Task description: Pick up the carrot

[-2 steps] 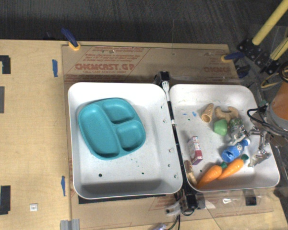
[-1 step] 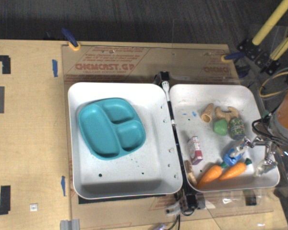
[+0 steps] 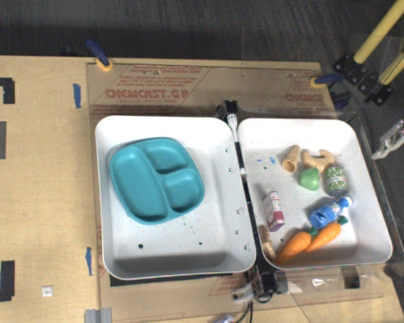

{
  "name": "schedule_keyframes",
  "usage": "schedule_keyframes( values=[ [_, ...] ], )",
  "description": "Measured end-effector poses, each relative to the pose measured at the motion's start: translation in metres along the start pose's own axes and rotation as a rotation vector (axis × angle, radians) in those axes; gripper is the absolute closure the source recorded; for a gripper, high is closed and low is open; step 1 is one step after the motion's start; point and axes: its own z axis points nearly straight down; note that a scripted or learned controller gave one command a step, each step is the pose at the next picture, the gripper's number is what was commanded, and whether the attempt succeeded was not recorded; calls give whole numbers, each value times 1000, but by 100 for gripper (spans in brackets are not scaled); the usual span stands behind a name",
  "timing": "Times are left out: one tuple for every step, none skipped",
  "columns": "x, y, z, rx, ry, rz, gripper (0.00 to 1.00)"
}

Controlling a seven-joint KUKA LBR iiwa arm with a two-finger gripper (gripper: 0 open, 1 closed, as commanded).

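The carrot (image 3: 325, 235) is orange with a small green top and lies tilted near the front edge of the right bin (image 3: 370, 180). A second orange carrot-like piece (image 3: 294, 245) lies against its left end. A blue toy (image 3: 326, 212) sits just behind the carrot, almost touching it.
Also in the right bin are a pink-and-white can (image 3: 275, 209), a green ball (image 3: 310, 178), a speckled green egg (image 3: 335, 179), a tan cone (image 3: 291, 157) and a tan piece (image 3: 266, 241) by the divider. A teal divided plate (image 3: 156, 179) lies in the left bin (image 3: 108, 234).
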Motion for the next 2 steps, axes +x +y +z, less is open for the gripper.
schedule_keyframes(
  values=[
    [-23, -2, 114, -13, 12, 466, 0],
    [-10, 43, 248, -4, 3, 449, 0]
  ],
)
